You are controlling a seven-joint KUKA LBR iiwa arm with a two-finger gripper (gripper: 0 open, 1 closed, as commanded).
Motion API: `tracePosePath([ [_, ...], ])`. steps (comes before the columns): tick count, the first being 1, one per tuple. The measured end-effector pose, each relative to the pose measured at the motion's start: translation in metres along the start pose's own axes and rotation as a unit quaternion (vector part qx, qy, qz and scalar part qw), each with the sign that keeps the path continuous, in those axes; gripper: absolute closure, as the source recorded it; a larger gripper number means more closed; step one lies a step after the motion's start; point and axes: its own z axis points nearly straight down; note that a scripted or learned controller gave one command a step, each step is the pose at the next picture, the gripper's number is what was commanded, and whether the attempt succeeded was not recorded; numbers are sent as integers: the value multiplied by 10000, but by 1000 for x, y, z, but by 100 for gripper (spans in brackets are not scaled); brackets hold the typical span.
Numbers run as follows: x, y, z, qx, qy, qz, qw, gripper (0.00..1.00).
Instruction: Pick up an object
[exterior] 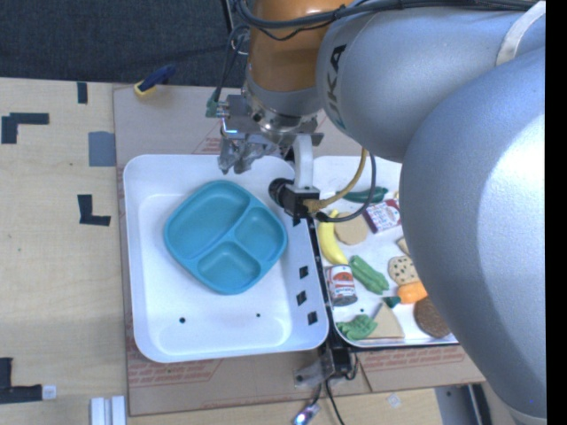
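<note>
My gripper (pixel 237 160) hangs over the far edge of the left white bin (pixel 151 264), just above the back rim of a blue divided plate (pixel 226 235) that lies tilted in that bin. Nothing shows between the fingers. The right bin (pixel 443 336) holds toy food: a yellow banana (pixel 330 242), a small red-labelled can (pixel 342 284), a green pepper-like piece (pixel 369 274), a green leafy piece (pixel 358 328), a cookie (pixel 401 267), an orange piece (pixel 410 293) and a brown round piece (pixel 431 318). My grey arm hides much of the right bin.
The bins sit on a brown cardboard sheet (pixel 168 118) on a wooden bench. A blue and yellow tool (pixel 155 80) lies at the back. Black clips (pixel 306 286) mark the divider between bins. A cable (pixel 323 383) hangs at the front.
</note>
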Motion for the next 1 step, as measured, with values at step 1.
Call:
tracePosePath([
  [1,-21,-34,13,83,-36,42,10000,100],
])
